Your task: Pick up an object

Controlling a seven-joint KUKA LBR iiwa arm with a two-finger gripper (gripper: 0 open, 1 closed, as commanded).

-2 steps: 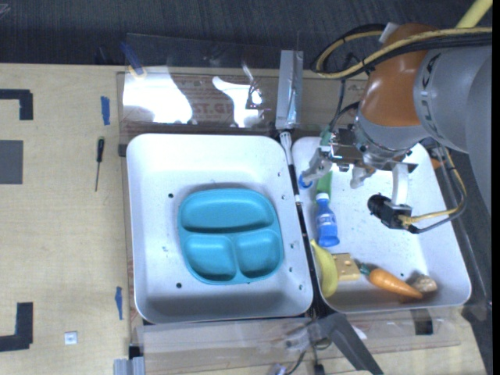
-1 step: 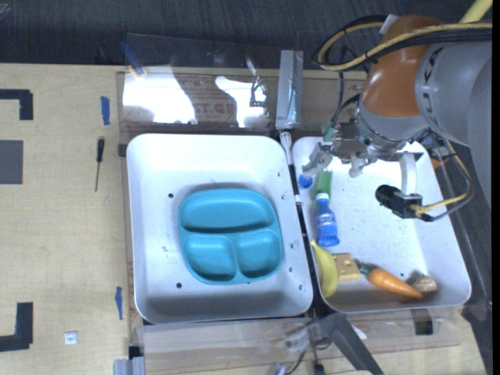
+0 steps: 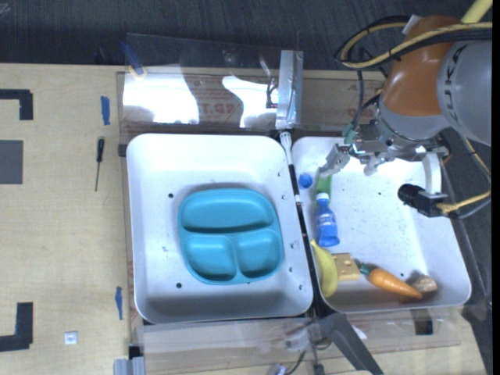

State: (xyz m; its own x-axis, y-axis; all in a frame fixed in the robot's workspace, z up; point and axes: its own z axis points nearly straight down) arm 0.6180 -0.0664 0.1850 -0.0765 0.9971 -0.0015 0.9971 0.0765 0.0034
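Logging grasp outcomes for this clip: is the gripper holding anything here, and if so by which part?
Nothing is held. The gripper hangs over the top of the right bin, with nothing between its fingers. The bottle, banana and carrot lie in the bin.

Blue tray, orange carrot, yellow banana, white bins

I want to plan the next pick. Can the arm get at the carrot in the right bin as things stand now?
Probably yes. The carrot lies in the open on the floor of the right bin, with nothing above it. A small block and a brownish thing sit close at its two ends, which may crowd a grasp.
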